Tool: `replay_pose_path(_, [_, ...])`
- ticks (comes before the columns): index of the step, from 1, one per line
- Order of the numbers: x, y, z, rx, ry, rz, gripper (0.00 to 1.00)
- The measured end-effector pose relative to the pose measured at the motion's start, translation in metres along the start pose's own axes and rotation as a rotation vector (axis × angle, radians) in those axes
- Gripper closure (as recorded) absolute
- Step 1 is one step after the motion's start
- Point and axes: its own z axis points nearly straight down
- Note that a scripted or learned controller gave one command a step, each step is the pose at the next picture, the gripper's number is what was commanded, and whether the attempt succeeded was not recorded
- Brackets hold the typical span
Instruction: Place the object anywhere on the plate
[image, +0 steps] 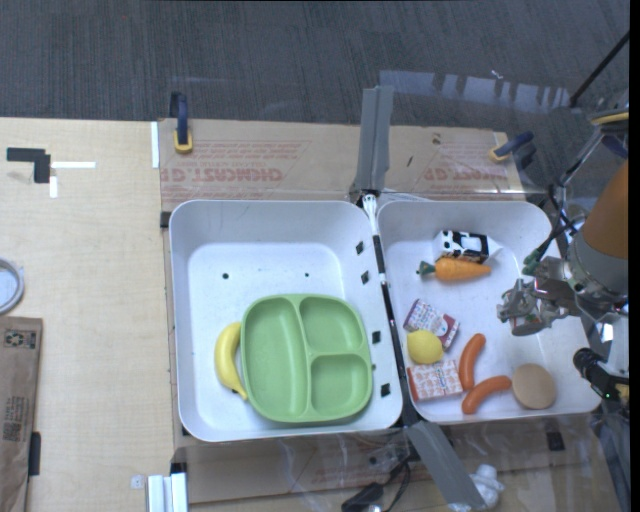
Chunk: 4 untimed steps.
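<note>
arm reaching in from right, hand (522, 308) low, nothing visibly held.

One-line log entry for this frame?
gripper: over right bin, nothing seen held | plate: left bin, bare | banana: beside plate | task: not done

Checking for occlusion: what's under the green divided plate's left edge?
A yellow banana pokes out beside the green divided plate, curving along its left rim; whether any of it runs beneath the rim is hidden.

The arm (608, 225) showed an orange band above a grey wrist section. Dark cables ran along it toward the wrist. Its claw (522, 308) was a cluttered grey-metal assembly with small green and red spots, too blurred to resolve further.
</note>
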Motion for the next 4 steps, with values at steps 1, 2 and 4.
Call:
replay_pose_path(1, [0.074, -0.028, -0.007, 0.000, 0.001, -0.368, 1.00])
replay_pose_path(2, [0.168, -0.037, -0.007, -0.002, -0.001, -0.605, 1.00])
replay_pose_path(4, [0.230, -0.064, -0.013, -0.002, -0.002, -0.741, 0.00])
